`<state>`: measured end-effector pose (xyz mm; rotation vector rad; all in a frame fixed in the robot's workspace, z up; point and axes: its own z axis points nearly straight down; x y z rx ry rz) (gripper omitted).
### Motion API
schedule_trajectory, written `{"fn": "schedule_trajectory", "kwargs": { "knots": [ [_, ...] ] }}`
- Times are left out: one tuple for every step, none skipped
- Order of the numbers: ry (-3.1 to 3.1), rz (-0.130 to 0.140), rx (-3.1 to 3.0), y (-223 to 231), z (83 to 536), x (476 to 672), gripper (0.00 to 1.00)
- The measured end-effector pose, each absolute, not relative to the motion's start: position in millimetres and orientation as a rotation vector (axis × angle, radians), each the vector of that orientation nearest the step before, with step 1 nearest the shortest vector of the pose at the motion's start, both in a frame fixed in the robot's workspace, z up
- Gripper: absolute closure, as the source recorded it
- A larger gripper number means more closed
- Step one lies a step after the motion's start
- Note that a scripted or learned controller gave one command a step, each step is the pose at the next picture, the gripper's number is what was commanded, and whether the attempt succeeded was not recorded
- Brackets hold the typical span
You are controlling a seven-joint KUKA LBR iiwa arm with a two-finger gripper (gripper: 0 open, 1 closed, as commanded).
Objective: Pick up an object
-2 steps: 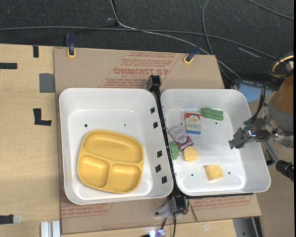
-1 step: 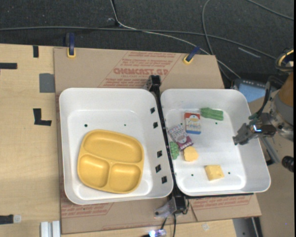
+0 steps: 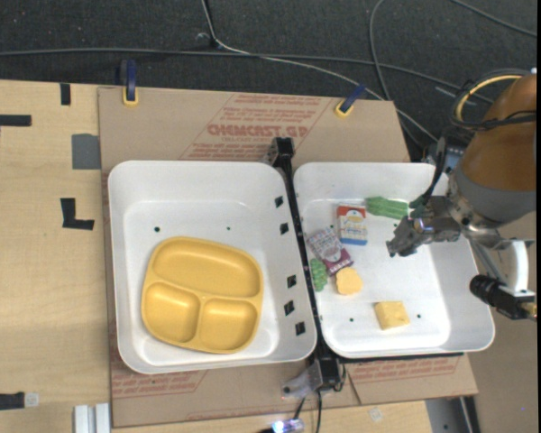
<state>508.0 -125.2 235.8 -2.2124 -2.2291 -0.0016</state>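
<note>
My gripper (image 3: pixel 404 243) hangs over the right bin (image 3: pixel 460 332), in its right-hand half, with nothing seen between its fingers. Several small objects lie to its left. A green piece (image 3: pixel 386 207) sits just up and left of the gripper. A red and white packet (image 3: pixel 352 224) lies beside a purple and grey wrapper (image 3: pixel 328 247). Lower down are a small green item (image 3: pixel 318 274), a round yellow piece (image 3: pixel 348 282) and a yellow block (image 3: pixel 391 315).
The left bin (image 3: pixel 126 197) holds a yellow three-compartment plate (image 3: pixel 201 293). A black divider with clips (image 3: pixel 293 242) runs between the bins. The arm's orange and grey body (image 3: pixel 500 161) fills the right side. Cables cross the dark floor behind.
</note>
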Motion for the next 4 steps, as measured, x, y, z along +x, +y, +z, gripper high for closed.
{"fn": "schedule_trajectory", "kwargs": {
  "knots": [
    [-2.229, -0.001, -2.212, -76, 238, 533.3, 1.0],
    [-2.227, 0.0, -2.213, -32, 240, 546.3, 1.0],
    [-2.228, -0.001, -2.212, 20, 245, 561.9, 1.0],
    [-2.228, 0.0, -2.213, 73, 245, 571.2, 1.0]
  ]
}}
